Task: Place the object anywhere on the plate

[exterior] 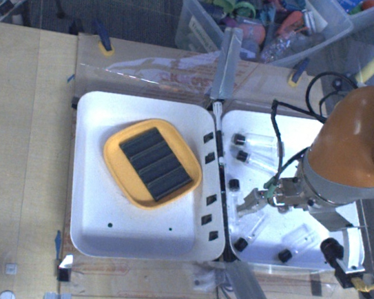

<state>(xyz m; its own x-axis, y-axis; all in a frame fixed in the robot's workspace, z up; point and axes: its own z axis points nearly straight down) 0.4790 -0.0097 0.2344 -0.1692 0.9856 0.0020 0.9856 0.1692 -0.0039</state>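
A dark ribbed slab lies flat on the middle of the yellow plate, turned at a slant to the bin's sides, with the plate's rim showing all round it. The plate rests on the floor of the left bin, nearer the bin's far side than its near one; two small dark specks mark the bin floor in front of the plate.

A row of black clips runs along the wall where the two bins meet. In the right bin lie several clear tubes with black caps: two near the far left corner, one near the clips toward the front, one more toward the front right.

The gripper is low over the right bin, among the tubes and well apart from the plate; whether it is released or clenched cannot be told, nor whether it grasps anything. Behind it the arm's orange band covers the bin's right part; a black cable loops beside it.

Beyond the bins stands a clear tub of coloured toys; the bench is pale wood.
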